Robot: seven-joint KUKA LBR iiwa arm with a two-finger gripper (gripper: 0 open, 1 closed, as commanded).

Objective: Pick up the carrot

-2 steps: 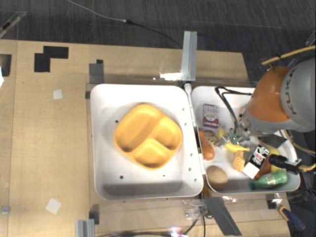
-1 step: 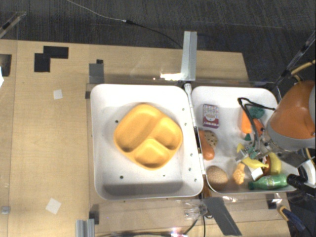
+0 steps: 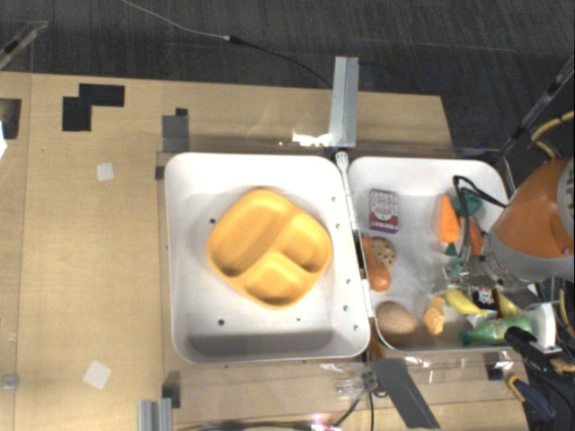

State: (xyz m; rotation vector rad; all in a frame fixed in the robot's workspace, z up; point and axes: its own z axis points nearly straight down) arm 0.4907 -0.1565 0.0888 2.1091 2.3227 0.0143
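Note:
The carrot, orange with a green top toward the far end, lies in the right bin near its right side. The arm with its orange band reaches in from the right. My gripper hangs low over the bin, just to the right of the carrot's near tip and a little nearer than it. Dark cabling and the wrist body cover the gripper's end. Nothing is visibly held.
The right bin also holds a small purple-labelled can, a cookie, a sausage, a brown potato, corn, a banana and a green item. A yellow divided plate sits in the left bin.

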